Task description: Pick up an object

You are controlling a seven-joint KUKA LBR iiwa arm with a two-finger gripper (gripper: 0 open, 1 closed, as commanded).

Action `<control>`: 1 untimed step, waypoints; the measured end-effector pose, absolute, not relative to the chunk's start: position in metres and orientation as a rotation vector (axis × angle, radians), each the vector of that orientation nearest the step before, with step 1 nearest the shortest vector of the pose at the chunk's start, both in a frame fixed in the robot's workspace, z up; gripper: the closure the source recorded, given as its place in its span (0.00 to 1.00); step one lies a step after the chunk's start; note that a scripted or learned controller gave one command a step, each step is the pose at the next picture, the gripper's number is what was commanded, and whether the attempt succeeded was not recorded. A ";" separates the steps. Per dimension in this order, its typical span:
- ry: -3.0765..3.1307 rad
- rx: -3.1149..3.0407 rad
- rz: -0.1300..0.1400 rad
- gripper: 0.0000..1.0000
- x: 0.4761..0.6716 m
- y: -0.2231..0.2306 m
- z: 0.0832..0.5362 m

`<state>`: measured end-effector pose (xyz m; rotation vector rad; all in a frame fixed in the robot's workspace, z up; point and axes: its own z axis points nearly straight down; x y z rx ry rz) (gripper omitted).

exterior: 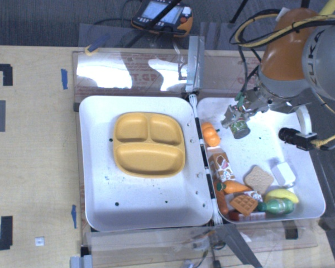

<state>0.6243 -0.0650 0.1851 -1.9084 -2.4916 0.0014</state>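
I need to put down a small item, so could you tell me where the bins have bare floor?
Left bin: a bare strip runs around the yellow tray, widest at the near edge. Right bin: bare middle below the gripper; toy food crowds the near corner and left wall.

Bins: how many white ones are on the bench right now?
2. The left bin holds a yellow divided plate. The right bin holds the pile of toy food along its near and left sides, with the gripper above it.
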 end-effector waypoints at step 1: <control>-2.331 -2.098 0.003 1.00 0.594 -0.078 0.185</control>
